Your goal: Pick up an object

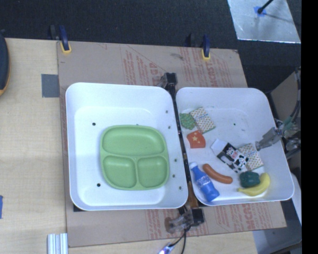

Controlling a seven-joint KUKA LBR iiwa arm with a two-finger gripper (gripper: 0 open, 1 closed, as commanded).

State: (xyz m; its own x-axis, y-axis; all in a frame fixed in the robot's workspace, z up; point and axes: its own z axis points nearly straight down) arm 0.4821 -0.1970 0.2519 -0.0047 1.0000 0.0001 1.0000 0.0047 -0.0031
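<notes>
At the right edge of the frame, the gripper [268, 138] reaches just over the rim of the right bin [238, 97]; whether it is released or clenched cannot be told, and nothing shows between its tips. Just left of it lie a checkered cloth piece [252, 156] and a black-and-white cow-patterned toy [231, 156], touching each other. Lower in that bin sit a yellow banana [257, 187] with a dark green object [249, 179] resting against it, an orange sausage [217, 174], and a blue bottle [204, 181] along the bin's left wall. Toward the bin's upper left are a small red card [196, 139], a green lump [187, 121] and another checkered piece [202, 119]. Left of centre, the left bin [95, 97] holds a light green divided plate [133, 156]. Both bins rest on a cardboard sheet [138, 62] clamped to the bench [21, 142].
</notes>
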